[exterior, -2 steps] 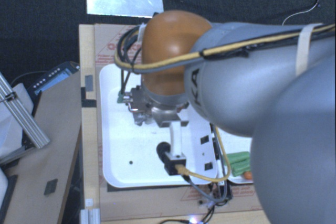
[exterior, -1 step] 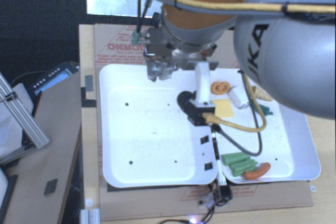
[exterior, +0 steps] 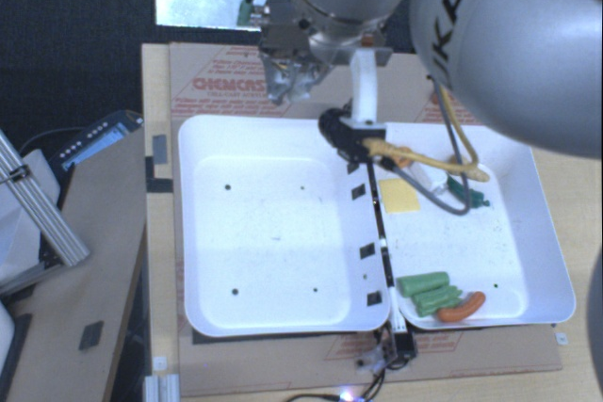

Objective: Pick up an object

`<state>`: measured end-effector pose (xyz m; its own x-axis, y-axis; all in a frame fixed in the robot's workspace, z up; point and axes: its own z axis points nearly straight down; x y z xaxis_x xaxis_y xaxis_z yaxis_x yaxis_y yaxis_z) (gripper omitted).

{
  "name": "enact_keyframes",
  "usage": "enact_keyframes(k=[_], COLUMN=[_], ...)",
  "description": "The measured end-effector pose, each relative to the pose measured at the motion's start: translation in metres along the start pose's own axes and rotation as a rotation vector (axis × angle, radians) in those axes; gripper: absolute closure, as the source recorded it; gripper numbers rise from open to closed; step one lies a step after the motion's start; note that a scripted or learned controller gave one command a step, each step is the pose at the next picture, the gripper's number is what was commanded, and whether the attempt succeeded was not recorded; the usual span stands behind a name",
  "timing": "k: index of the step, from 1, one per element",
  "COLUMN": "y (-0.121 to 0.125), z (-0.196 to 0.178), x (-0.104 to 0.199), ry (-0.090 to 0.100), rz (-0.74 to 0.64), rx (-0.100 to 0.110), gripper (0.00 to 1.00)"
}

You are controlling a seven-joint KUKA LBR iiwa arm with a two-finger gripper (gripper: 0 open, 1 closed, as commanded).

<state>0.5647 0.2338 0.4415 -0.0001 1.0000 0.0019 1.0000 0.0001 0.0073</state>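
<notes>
Nearest the camera, in the right bin's (exterior: 551, 287) front corner, lie two green pieces (exterior: 426, 289) side by side with an orange piece (exterior: 462, 307) just beside them, all three stretched roughly left to right along the front wall. These look like the likeliest things to pick. Further back in the same bin a flat yellow square (exterior: 399, 195) rests close to the divider, and beyond it a small dark green item (exterior: 464, 193) sits partly under a loop of grey and yellow cable (exterior: 443, 167) that hangs off the arm. The left bin (exterior: 203, 165) holds only specks. Furthest back, the gripper (exterior: 292, 85) hovers over the cardboard past the left bin's far rim; its tips blur against the board, so how wide it stands I cannot tell, and nothing shows in it. The green pieces therefore lie well apart from it, toward the camera and to the right, across the divider, with the trailing cable between
</notes>
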Motion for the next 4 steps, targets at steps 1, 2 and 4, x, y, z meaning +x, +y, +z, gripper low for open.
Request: enact_keyframes(k=[1, 2, 4], y=[0.055, 0.065, 0.103], z=[-0.003, 0.057, 0.103], x=[-0.002, 0.0, 0.0], ry=[-0.002, -0.003, -0.003], rz=[0.0, -0.001, -0.002], rx=[0.002, 0.01, 0.008], gripper=[1.0, 1.0, 1.0])
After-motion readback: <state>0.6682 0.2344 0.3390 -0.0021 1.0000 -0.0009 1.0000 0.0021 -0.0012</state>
